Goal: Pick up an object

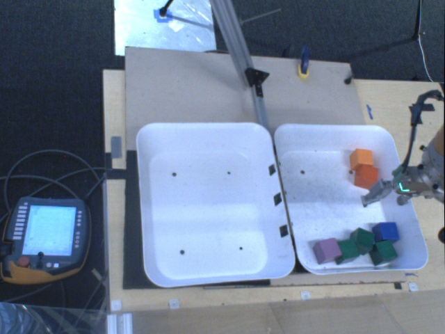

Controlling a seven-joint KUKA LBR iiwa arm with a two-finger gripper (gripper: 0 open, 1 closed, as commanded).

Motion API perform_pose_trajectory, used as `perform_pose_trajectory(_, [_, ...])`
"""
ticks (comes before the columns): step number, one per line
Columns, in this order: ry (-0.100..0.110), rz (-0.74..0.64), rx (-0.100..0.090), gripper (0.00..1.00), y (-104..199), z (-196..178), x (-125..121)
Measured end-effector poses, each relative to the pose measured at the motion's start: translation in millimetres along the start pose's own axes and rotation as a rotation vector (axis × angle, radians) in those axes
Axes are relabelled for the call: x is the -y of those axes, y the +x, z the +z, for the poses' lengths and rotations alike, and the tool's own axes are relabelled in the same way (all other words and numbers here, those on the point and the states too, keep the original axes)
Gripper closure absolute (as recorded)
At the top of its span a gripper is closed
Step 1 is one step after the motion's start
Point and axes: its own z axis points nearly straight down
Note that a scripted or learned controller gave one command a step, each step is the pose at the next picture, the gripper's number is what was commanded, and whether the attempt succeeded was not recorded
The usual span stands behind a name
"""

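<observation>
Several small blocks lie in the right bin (306, 186). Two orange blocks (363, 168) sit together near its far right side. A purple block (325, 250), two green blocks (356, 243) and a blue block (386, 231) cluster in its near right corner. My gripper (384, 199) hangs over the right side of this bin, just below the orange blocks and above the blue one. It is open, with nothing between its fingers (370, 197).
The left bin (160, 186) adjoins the right one, joined by black clips (277, 199). A slanted metal pole (236, 40) crosses the back board. A teach pendant (45, 239) with cables lies on the floor at left.
</observation>
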Motion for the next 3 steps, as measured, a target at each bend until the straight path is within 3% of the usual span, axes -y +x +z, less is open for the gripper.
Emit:
perform_pose_trajectory(2, [0.005, 0.001, -0.001, 0.00, 3, 114, 3])
perform_pose_trajectory(3, [-0.002, -0.001, 0.001, 1.00, 2, 100, 1])
